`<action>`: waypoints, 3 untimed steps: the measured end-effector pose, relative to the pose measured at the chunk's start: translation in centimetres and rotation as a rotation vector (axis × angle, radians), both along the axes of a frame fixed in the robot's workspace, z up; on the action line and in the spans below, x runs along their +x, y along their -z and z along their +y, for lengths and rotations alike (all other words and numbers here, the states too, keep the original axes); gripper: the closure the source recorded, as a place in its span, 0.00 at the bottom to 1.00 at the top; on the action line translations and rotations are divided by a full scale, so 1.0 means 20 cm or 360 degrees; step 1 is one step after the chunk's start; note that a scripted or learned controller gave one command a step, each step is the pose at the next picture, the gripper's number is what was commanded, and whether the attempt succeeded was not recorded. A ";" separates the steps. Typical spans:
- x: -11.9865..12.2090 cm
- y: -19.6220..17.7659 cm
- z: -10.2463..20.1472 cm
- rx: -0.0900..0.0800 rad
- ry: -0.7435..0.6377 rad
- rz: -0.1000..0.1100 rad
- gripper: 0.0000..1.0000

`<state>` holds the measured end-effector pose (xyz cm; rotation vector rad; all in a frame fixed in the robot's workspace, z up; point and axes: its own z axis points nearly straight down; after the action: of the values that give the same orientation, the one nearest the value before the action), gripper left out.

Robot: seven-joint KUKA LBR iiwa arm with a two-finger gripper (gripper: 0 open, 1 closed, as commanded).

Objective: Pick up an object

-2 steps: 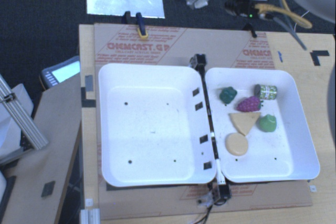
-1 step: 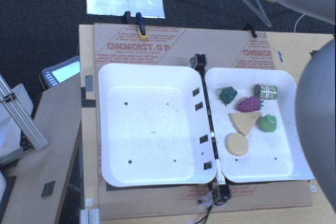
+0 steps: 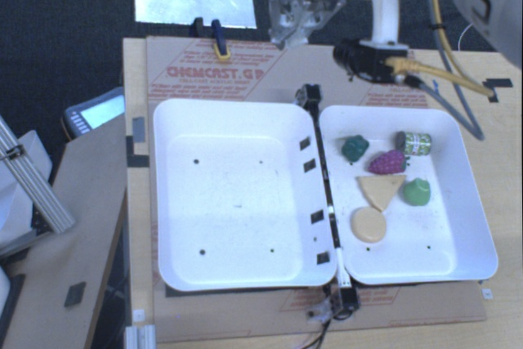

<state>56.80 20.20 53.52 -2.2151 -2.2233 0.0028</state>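
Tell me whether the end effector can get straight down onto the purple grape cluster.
Probably yes: the purple grape cluster lies uncovered in the right bin, though the cheese wedge crowds it.

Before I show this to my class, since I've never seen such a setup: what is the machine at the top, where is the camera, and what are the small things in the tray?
The picture comes from one fixed camera above a bench, looking down at a slant. The machine at the top is a robot arm; its end effector, the grasping part, hangs above the bench behind the bins with nothing in it. On the bench sit two shallow white bins side by side. The right bin holds six small things: a dark green lump, a small can, purple grapes, a green piece, a tan wedge and a tan disc. Its job is to pick one up; none is lifted yet.
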 end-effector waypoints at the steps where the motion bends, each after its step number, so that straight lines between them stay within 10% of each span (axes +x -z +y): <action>1: 0.29 0.86 0.15 -0.0010 0.0004 0.0016 1.00; 2: -0.10 1.06 0.16 -0.0004 -0.0004 0.0008 1.00; 3: 0.04 0.62 0.16 0.0005 -0.0002 -0.0023 1.00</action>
<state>57.59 23.45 41.20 -2.2189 -2.2306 -0.0166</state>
